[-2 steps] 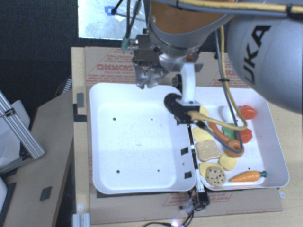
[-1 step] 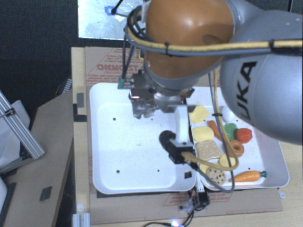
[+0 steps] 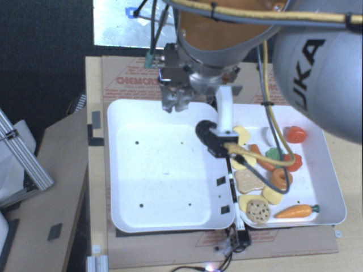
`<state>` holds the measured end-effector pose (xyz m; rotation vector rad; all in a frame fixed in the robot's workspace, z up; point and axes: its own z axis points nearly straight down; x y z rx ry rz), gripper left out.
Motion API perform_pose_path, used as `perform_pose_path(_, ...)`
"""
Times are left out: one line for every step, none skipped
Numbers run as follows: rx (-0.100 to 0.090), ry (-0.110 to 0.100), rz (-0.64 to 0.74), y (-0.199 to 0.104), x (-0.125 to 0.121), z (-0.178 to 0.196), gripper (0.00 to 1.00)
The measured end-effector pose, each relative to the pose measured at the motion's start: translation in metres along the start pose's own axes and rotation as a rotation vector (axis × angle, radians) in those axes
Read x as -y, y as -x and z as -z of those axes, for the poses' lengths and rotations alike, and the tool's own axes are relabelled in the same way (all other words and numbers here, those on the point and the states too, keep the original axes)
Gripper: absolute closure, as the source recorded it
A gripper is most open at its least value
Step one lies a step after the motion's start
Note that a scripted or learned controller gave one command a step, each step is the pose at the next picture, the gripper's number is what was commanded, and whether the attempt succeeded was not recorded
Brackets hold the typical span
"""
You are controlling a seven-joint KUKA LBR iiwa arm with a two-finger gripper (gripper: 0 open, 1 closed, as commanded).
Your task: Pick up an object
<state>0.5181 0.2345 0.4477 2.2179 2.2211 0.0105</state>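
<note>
The right bin [image 3: 332, 180] holds several toy foods: a red tomato [image 3: 295, 134], a carrot [image 3: 295, 211], a spotted cookie [image 3: 258, 210], a slice of toast [image 3: 249, 180], an orange ring [image 3: 280, 178], a green piece [image 3: 274, 153] and yellow pieces [image 3: 243, 135]. My gripper [image 3: 174, 102] hangs over the back edge of the left bin [image 3: 122, 169], well left of the foods. I see nothing under it.
The arm's grey and orange body fills the top right. From it a white bracket with a black fitting [image 3: 214, 136] hangs over the divide between the bins, with a yellow cable [image 3: 266, 160] trailing across the foods. Cardboard [image 3: 96, 152] lies under both bins.
</note>
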Motion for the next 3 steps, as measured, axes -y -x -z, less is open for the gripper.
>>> perform_pose_path(0.000,-0.003,0.004,0.000,0.024,0.031,1.00)
perform_pose_path(0.000,-0.003,0.004,0.000,0.031,0.066,1.00)
perform_pose_path(0.001,-0.003,0.004,0.000,0.031,0.089,1.00)
